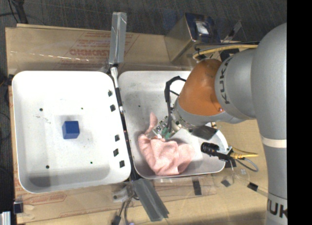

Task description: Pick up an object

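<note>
Down in the right bin [146, 80], the gripper [165, 130] sits low at the centre of the frame, just under the orange band [197, 92] of the grey arm [258, 77]. Its tip is right at the upper edge of a pink cloth [163, 154], touching it or very nearly so. From this angle the wrist hides most of the gripper, so I cannot tell how it is set, nor whether any cloth is caught in it.

That cloth lies crumpled in the lower part of the right bin, below and slightly left of the gripper. It is a soft pale pink, bunched into loose folds, with one thin corner poking upward toward the gripper and the bulk spread out toward the bin's lower rim.

Over in the left bin [29, 121], well apart from the arm, a small blue cube [71, 129] rests flat on the white floor, a little left of that bin's middle.

Both bins stand side by side on the brown table [48, 48], with a black cable [170, 90] looping beside the wrist.
</note>
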